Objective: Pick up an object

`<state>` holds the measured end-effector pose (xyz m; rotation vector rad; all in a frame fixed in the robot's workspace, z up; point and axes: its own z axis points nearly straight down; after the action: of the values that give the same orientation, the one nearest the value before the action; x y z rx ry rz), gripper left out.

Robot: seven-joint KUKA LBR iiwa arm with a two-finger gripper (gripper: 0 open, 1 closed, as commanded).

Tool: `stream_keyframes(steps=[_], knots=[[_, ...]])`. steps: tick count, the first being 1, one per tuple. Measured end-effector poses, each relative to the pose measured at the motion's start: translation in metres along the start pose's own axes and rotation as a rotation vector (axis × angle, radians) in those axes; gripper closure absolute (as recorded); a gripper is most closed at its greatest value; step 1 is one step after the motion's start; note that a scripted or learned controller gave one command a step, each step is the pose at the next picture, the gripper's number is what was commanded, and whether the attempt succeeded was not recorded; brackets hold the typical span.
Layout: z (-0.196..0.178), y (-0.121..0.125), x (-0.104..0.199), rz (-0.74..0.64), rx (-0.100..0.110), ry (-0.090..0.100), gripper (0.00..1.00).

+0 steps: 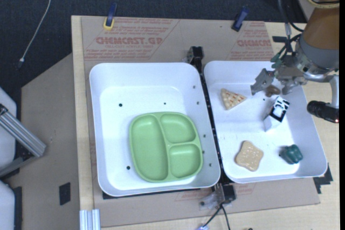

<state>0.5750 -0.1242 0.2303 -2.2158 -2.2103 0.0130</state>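
Waffle wedge ridged, triangular; cracker speckled, squarish; plate green, 3-compartment

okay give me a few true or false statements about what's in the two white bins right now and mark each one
1. The green divided plate lies in the left bin. True.
2. The right bin holds a red ball. False: it holds a triangular cracker piece, a tan toast-shaped piece, a small dark green object and a white and black block.
3. The hand is above the right bin. True.
4. The triangular cracker piece rests on the green divided plate. False: it lies on the right bin's floor.
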Motion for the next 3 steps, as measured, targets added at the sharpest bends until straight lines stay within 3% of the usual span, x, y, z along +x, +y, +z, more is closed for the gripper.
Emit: stream_keyframes(steps=[1,3], knots=[[-0.007,0.002,0.0,-0.003,-0.013,-0.002,0.0],[0.102,0.005,0.004,-0.002,-0.01,-0.002,0.0]])
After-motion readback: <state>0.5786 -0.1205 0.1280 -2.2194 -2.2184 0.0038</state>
